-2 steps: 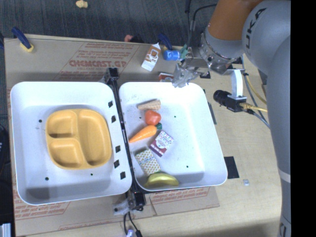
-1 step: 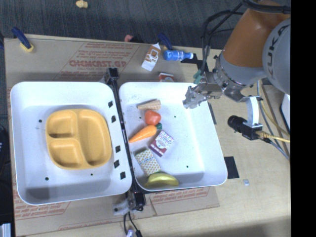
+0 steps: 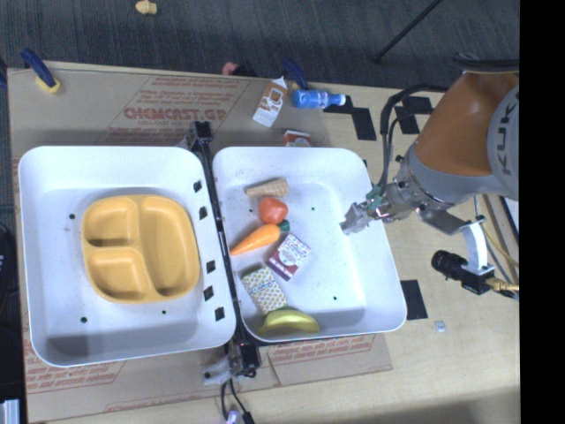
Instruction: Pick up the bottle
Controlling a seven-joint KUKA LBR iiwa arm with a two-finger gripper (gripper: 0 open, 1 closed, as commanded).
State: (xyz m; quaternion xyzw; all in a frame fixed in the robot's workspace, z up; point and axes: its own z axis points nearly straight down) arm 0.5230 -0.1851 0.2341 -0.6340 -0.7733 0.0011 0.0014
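Bottle: blue, lying on its side on the worktop behind the right bin, outside both bins. End effector hovers over that bin's right edge, well apart from the bottle, holding nothing; you cannot tell whether it is parted or closed. Judged step: approach not yet begun. Next, you need to carry it back beyond the bin's far wall, line it up across the bottle's body, then descend.
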